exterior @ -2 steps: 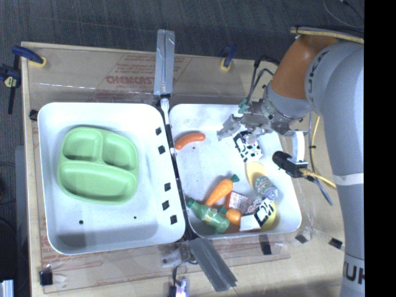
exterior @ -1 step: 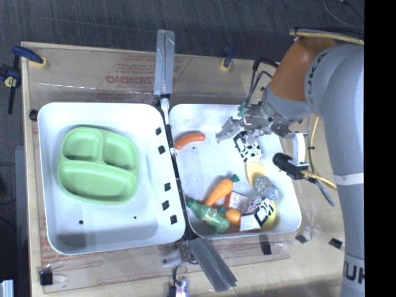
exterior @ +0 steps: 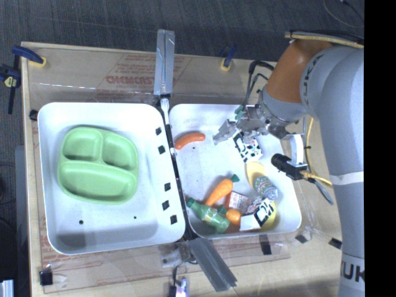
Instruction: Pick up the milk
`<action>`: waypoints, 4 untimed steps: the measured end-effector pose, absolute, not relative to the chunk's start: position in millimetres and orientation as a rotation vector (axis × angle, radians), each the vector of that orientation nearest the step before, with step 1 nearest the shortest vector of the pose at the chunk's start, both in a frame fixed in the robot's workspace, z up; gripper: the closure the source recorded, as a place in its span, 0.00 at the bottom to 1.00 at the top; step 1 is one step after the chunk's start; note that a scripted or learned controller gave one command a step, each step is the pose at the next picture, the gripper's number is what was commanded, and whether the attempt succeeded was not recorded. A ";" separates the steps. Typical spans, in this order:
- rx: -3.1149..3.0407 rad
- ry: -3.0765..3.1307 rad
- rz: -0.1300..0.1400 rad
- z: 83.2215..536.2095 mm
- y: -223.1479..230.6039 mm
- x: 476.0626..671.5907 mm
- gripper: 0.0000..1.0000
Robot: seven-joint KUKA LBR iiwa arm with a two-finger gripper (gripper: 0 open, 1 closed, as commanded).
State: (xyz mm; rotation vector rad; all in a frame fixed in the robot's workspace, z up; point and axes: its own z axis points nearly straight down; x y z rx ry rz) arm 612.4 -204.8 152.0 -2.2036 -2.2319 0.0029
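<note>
A small white carton with black cow patches, the milk (exterior: 248,148), lies in the upper right part of the right bin (exterior: 204,166). The gripper (exterior: 240,130) hangs right over the carton's upper end, at the tip of the grey arm that comes in from the right. The wrist hides where the gripper meets the carton, so contact is unclear. A second black-and-white patterned pack (exterior: 265,213) lies at the bin's lower right corner.
The right bin also holds an orange sausage (exterior: 189,139), a carrot (exterior: 219,192), a green bottle (exterior: 208,213), a yellow piece (exterior: 256,173) and other small packs crowded in its lower right. A green divided plate (exterior: 99,164) lies in the left bin (exterior: 55,228).
</note>
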 end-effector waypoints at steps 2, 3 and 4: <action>-2.198 -2.237 0.004 162.7 -204.0 613.3 0.00; -2.118 -2.315 0.003 115.9 -208.1 619.4 0.00; -2.068 -2.365 0.000 180.3 -209.1 599.2 0.00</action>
